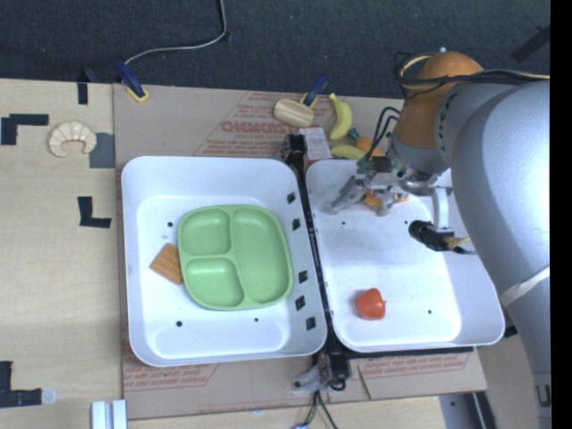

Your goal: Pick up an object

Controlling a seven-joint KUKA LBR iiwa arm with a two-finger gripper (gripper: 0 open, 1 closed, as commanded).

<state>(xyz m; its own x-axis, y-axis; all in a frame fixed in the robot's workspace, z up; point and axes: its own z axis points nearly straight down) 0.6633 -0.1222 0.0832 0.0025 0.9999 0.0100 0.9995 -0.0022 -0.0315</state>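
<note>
From the overhead camera, the desk [54,239] carried two shallow white bins side by side on a sheet of cardboard. The left bin [143,239] held a green divided plate [235,257] near its middle, with a small tan cracker [167,264] touching the plate's left edge and partly tucked under it. The right bin [465,320] held a red tomato-like thing [370,303] toward its near side, well apart from the arm. The grey arm [500,177] came in from the right, its orange band [429,105] above the bin's far corner. The pincer [371,193] sat low over the far part of the right bin; it was too small and cluttered to tell whether it was open or closed, and nothing could be made out in it. Behind the bins lay a yellow banana [340,119] and a beige bread roll [293,112]. A croissant [72,138] rested on the desk at far left.
</note>
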